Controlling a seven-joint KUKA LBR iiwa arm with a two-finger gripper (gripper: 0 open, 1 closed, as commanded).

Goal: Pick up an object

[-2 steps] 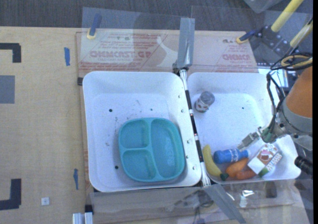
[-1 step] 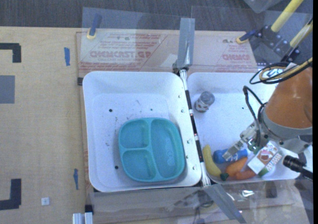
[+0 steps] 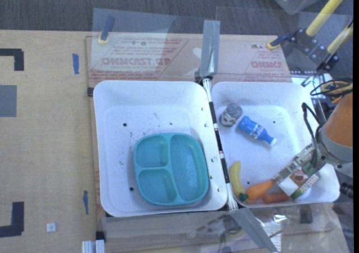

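The end effector (image 3: 295, 169) hung low in the right bin (image 3: 280, 103), just right of the carrot (image 3: 259, 189). How its grip stood, I couldn't tell. The banana (image 3: 236, 178) lay just left of the carrot.

Glossy teal plastic plate (image 3: 170, 169); smooth white plastic bins (image 3: 112, 100); matt wood bench (image 3: 45, 151); shiny blue bottle (image 3: 255, 130)

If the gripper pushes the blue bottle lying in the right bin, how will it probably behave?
The blue bottle lies on its side on the smooth white bin floor, so it will probably roll or slide rather than tip. Its rounded body may slip from a pinch. It looks like a small toy, likely light.
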